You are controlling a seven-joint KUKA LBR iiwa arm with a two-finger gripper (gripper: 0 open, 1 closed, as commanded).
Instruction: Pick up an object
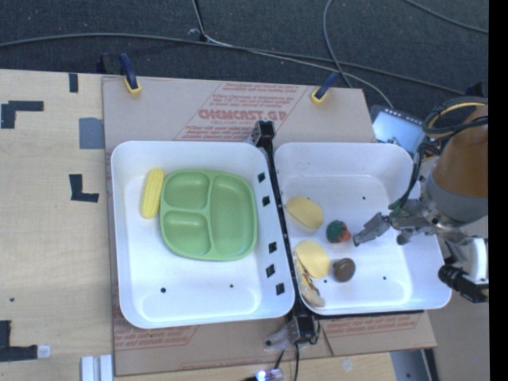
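Note:
The right bin (365, 161) holds a pale yellow lump (305, 212) near its left wall. To its right lies a small red and green fruit (337, 231). Lower down sit a second yellow piece (312, 259), a brown round object (343, 270) and a tan and white item (310, 292) by the front left corner. My gripper (363, 236) hangs low over the right bin. Its tip points left, just right of the red and green fruit and above the brown object. Nothing shows in its grasp.
The left bin (131, 213) carries a green divided plate (209, 214) and a yellow corn cob (152, 193) beside the plate. A black divider (272, 213) runs between the bins. The arm's grey body (460, 189) stands over the right bin's right rim.

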